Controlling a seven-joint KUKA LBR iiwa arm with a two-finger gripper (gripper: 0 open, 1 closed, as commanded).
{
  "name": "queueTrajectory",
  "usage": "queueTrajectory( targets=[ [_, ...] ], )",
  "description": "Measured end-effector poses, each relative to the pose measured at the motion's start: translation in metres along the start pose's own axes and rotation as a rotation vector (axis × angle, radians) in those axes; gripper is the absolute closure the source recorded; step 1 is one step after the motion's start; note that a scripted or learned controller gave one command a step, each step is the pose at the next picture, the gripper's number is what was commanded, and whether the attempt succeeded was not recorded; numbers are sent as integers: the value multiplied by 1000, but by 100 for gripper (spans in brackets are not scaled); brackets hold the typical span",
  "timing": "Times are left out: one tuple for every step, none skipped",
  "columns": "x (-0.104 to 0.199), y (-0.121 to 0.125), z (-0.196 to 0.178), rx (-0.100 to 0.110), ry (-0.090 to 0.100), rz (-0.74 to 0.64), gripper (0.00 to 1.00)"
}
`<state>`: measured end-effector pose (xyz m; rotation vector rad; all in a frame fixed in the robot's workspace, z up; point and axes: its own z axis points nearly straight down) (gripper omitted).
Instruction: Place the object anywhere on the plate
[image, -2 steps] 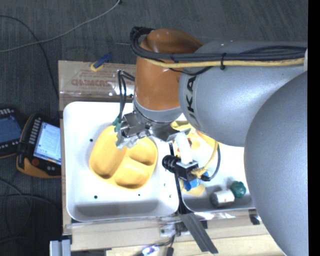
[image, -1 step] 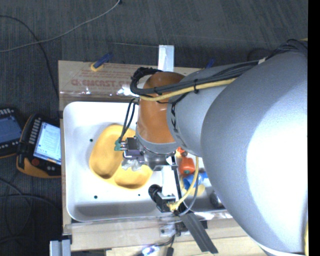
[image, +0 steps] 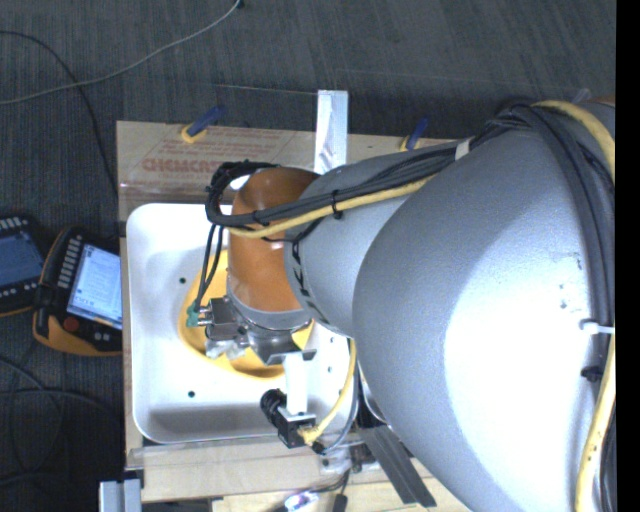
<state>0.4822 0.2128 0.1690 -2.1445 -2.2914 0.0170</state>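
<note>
The grey arm (image: 480, 300) covers most of the right side and reaches down over the left white bin (image: 150, 300), its orange band (image: 262, 250) above the wrist. The pincer (image: 240, 345) sits low over a yellow plate (image: 192, 318) in that bin; whether it is clenched or released cannot be told. The object itself is hidden. A handheld controller (image: 85, 295) lies on the floor, left of the tabletop (image: 160, 160).
</note>
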Motion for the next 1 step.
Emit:
queueTrajectory(
  targets=[
    [2,0,18,0,0,-106,100]
  ],
)
